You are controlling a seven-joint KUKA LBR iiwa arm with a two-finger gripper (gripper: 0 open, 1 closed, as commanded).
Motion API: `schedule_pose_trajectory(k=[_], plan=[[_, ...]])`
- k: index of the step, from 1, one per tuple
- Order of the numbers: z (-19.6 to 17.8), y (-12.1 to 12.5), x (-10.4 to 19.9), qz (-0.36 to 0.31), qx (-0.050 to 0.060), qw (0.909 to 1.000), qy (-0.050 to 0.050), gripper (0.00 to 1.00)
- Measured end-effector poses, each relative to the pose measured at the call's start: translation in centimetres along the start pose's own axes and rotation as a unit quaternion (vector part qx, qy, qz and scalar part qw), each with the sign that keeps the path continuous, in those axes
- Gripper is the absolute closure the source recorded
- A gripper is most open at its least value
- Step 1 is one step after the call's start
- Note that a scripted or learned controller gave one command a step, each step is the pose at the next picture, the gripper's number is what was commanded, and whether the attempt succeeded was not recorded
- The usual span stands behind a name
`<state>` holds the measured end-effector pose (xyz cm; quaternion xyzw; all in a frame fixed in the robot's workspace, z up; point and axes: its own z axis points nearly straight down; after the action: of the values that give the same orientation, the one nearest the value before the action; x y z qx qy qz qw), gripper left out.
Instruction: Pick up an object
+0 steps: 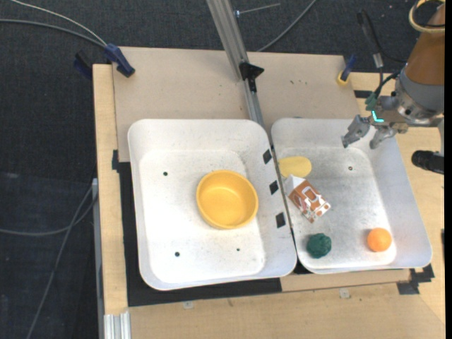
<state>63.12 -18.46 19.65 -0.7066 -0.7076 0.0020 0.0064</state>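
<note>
End effector point(367, 134) hangs over the far right part of the right bin point(395, 189), fingers spread apart w/ nothing between them. Two grey fingers splay out, one toward the left, one toward the right; small teal light glows just above them at the wrist. Arm point(429, 62) comes in from the right, orange band visible above the grey wrist.

Objs in right bin, all well apart from the end effector:
- pale yellow flat piece point(294, 166), far-left part of bin, near the divider. Closest obj to the end effector but still off to its left and nearer the viewer.
- red/white patterned small box point(309, 201), tilted, just beside the yellow piece on the near side; can't tell if touching.
- dark green ball point(318, 245), near-left part of bin, just below the box.
- orange ball point(379, 239), near-right part of bin, almost straight toward the viewer from the end effector, across the bin's bare middle.

Left bin point(155, 246): yellow bowl point(227, 199), upright, sits right of centre.

Both bins rest side by side on a tan surface point(176, 83). Metal bar point(226, 20) runs from the top edge down to the gap between the bins. Blue clamp point(120, 59) at surface's far-left corner. Thin cables point(49, 16) trail over dark floor beyond.
</note>
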Motion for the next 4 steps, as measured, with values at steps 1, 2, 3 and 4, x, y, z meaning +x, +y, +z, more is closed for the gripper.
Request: schedule_pose_trajectory(k=[1,2,3,4], plan=[[-0.2,0.1,0.0,0.0,-0.002,1.0,0.0,0.0],[4.5,-0.7,-0.5,0.002,0.002,1.0,0.0,0.0],[10.0,-0.9,-0.4,0.001,0.003,1.0,0.0,0.0],[8.2,-0.5,-0.4,0.001,-0.004,1.0,-0.001,1.0]])
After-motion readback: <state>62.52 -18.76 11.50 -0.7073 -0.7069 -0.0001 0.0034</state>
